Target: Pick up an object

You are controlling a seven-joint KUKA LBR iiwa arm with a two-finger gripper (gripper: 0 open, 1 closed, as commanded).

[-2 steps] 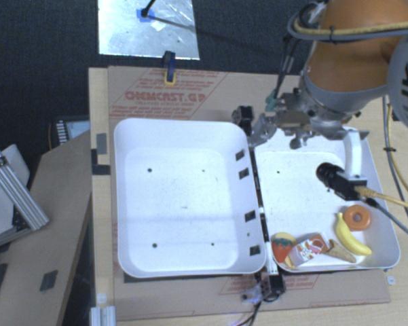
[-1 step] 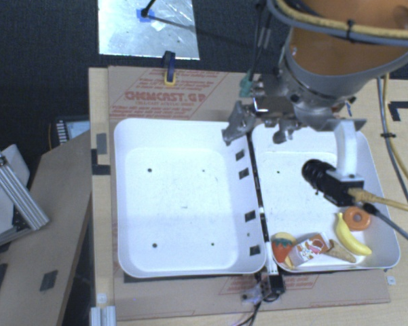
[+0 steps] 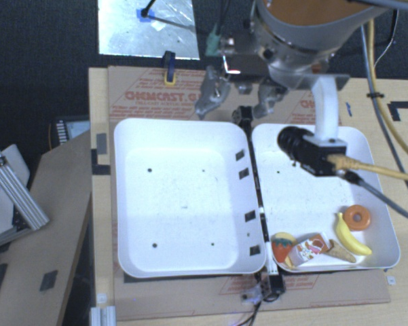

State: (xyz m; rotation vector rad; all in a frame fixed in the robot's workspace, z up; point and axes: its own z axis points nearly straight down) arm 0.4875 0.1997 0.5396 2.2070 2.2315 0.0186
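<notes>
Hovering high at about twelve o'clock, above the far rims where the two bins meet: the hand (image 3: 239,99), fingers spread fairly wide with nothing between them, likely parked up there to keep the camera's look at both bins unblocked before a descent. Lying bunched in the right bin (image 3: 305,202), down at its five o'clock corner: a banana (image 3: 350,236), an orange ring-shaped piece (image 3: 357,216) touching the banana's upper end at one o'clock of it, a small red-and-white packet (image 3: 308,248) just beside the banana at nine o'clock, and a round orange-red toy (image 3: 282,245) at the packet's nine o'clock, pressed against the wall by the divider. Sitting bare-floored at nine o'clock of all that: the left bin (image 3: 183,195). Crossing the right bin's far half near one o'clock: a black cylindrical fitting (image 3: 307,151) on a white post with a yellow cable. Judging the grasp as not yet begun; needing travel toward five o'clock and down, with crowding against the corner walls probably leaving little room for fingers around any single piece, the banana looking the most exposed.
</notes>
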